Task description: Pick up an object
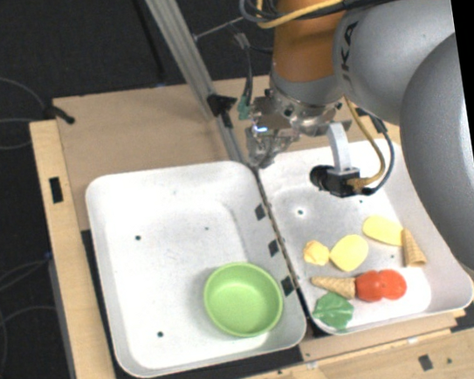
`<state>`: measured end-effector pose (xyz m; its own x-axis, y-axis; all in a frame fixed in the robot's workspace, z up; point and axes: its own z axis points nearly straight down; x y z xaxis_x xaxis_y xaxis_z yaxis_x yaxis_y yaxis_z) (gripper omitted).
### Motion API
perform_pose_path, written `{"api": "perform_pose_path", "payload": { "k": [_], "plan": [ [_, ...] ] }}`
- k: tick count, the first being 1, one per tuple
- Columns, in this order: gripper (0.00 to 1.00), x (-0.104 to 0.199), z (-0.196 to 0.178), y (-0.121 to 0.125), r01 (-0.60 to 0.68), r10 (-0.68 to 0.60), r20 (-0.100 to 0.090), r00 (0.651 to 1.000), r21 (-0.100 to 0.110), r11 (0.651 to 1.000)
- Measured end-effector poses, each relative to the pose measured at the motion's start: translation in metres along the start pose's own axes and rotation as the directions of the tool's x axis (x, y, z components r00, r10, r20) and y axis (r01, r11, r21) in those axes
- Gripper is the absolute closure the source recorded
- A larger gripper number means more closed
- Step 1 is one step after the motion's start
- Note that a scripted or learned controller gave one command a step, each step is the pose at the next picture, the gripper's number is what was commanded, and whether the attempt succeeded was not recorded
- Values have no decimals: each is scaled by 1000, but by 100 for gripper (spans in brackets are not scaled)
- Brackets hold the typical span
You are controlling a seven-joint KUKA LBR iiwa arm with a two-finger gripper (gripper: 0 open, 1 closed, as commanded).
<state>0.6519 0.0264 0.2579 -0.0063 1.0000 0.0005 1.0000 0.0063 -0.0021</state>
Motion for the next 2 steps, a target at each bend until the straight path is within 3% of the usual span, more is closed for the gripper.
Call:
{"api": "perform_pose_path", "payload": {
  "k": [1,2],
  "plan": [
    [100,56,4,18,1,-1,0,1000,-4,1000],
    [0,52,4,17,-3,3,2,1000,-2,1000]
  ]
}}
